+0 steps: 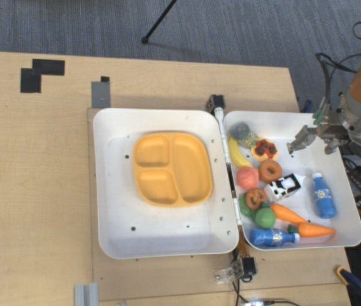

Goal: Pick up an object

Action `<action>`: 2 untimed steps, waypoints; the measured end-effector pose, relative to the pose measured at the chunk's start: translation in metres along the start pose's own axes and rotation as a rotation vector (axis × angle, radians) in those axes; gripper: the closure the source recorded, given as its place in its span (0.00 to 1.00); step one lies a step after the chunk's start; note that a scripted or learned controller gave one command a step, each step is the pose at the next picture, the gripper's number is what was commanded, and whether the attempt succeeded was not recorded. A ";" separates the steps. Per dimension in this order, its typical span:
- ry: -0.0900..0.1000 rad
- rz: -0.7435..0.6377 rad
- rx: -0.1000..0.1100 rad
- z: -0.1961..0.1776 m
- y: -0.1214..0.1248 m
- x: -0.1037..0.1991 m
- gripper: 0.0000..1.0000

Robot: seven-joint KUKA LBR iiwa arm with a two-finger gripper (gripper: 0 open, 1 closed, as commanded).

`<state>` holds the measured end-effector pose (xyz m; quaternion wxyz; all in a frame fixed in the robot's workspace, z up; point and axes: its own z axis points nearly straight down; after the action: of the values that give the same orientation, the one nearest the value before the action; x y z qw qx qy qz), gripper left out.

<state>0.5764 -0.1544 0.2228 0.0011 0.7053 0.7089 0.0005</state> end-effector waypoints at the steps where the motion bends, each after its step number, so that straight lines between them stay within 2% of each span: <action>1: 0.001 0.050 -0.001 0.120 -0.026 0.024 0.00; 2: -0.002 0.207 -0.011 0.135 -0.086 0.046 0.00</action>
<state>0.4904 -0.1085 0.0872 0.0056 0.7748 0.6322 0.0039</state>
